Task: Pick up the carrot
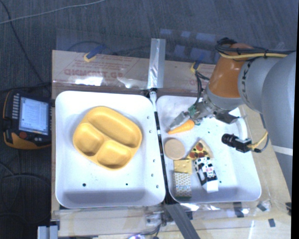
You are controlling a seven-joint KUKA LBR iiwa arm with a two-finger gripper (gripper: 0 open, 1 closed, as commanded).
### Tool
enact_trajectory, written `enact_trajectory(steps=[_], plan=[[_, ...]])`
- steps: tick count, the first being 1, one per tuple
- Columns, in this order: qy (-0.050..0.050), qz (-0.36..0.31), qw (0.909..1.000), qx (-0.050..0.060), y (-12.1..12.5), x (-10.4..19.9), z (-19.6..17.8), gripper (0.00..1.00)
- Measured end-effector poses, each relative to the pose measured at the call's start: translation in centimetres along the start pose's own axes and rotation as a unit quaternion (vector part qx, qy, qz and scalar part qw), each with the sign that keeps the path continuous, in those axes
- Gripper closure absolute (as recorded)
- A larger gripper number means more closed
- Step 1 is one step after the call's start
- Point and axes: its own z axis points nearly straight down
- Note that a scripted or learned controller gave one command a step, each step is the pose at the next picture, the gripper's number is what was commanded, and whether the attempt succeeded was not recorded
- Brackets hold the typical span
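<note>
In the camera view, the carrot (183, 126) is lying in the right bin (245, 188) near its upper left corner, above a round cookie (174, 148). The tool (194, 114) is sitting low at the carrot's green end; I cannot tell its state. A yellow divided tray (107, 137) is resting in the left bin (69, 187).

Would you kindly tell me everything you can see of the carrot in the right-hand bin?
The small orange toy carrot looks like smooth plastic, tapering to a point that aims toward the divider between the bins. It lies flat and slightly slanted on the floor of the shallow white right bin, in its upper left part, above the round tan disc. Its thick end, with a bit of green, sits right at the pincer of the grey arm. Whether the pincer actually grips it cannot be told.
</note>
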Motion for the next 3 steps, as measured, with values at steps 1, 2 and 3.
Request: enact_trajectory(steps=[1,2,3], plan=[[0.001,0.001,1.0,0.006,-4.1,-0.2,1.8,0.0],[0.002,0.002,1.0,0.004,-3.9,-0.1,0.7,1.0],[0.003,0.002,1.0,0.004,-3.8,-0.1,-0.2,1.0]])
